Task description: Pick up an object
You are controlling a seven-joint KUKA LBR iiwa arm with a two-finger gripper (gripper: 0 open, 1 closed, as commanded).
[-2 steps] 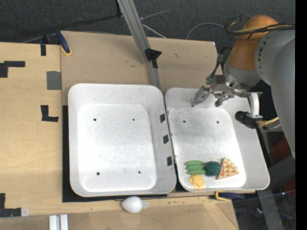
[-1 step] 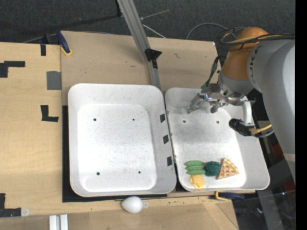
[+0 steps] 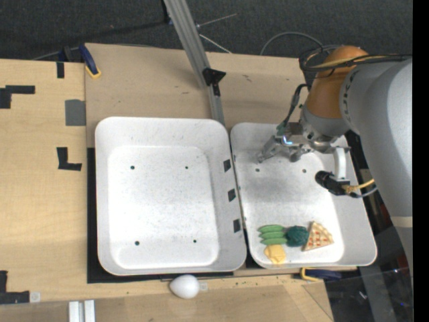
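Hand [image 3: 277, 150] spread open, holding nothing

No text, label, brand, number or sign can be read anywhere. The black tape pieces [image 3: 66, 158] on the bench [image 3: 40, 113] form plain angular marks, not letters, and the two white bins [image 3: 164, 129] carry only small dark dots.

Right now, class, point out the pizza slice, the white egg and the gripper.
pizza slice [image 3: 318, 237]: camera view, middle of its top.
white egg [image 3: 184, 286]: camera view, centre of its shell.
gripper [image 3: 280, 154]: camera view, midway between fingertips.
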